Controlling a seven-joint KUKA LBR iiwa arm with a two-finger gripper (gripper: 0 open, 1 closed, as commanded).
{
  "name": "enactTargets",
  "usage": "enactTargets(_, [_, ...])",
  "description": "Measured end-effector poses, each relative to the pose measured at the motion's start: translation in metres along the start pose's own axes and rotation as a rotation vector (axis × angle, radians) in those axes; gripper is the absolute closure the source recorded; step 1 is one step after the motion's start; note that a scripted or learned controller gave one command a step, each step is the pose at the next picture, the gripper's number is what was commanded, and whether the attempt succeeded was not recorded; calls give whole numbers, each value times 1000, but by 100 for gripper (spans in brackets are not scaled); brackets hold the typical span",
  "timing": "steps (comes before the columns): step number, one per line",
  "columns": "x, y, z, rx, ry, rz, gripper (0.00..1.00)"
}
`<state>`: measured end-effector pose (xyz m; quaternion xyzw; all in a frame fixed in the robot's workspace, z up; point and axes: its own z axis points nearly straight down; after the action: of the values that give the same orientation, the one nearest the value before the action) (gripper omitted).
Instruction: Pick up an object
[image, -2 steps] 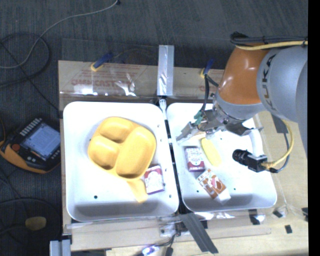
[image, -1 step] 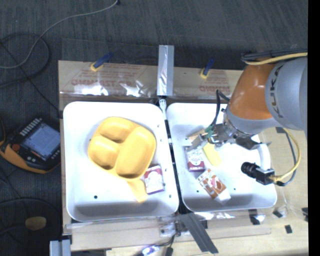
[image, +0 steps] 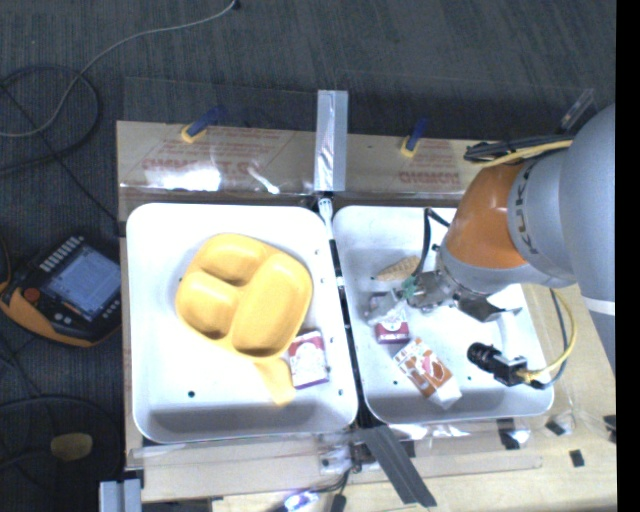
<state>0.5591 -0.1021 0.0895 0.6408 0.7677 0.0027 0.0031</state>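
In the camera view, the grey arm (image: 592, 205) with its orange band is reaching in from the right over the right bin (image: 520, 405). Its gripper (image: 416, 291) is hanging low over the left half of that bin. From this slant it cannot be told whether the gripper is spread or pressed together.

A small grey crumpled piece (image: 378, 303) is lying just beside the gripper on its left. A red-and-white packet (image: 392, 329) is lying just below that piece, near the gripper's tip. A tan cone-shaped piece (image: 398, 267) is sitting a little further back, toward the bin's rear wall. A white carton with orange print (image: 428, 371) is lying tilted nearer the front wall, apart from the gripper.

In the left bin (image: 150, 400), a big yellow moulded dish (image: 245, 295) is taking up most of the middle. A small pink-and-white carton (image: 308, 359) is resting against its lower right edge, close to the wall between the two bins.
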Motion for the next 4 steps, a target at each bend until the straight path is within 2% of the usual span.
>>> enactTargets(1, [8, -52, -1, -8, -5, -31, 0])
enactTargets(2, [8, -51, -9, -6, -1, -31, 100])
enactTargets(3, [53, 11, -92, 12, 0, 53, 100])
enactTargets(4, [101, 9, -101, 13, 0, 173, 100])
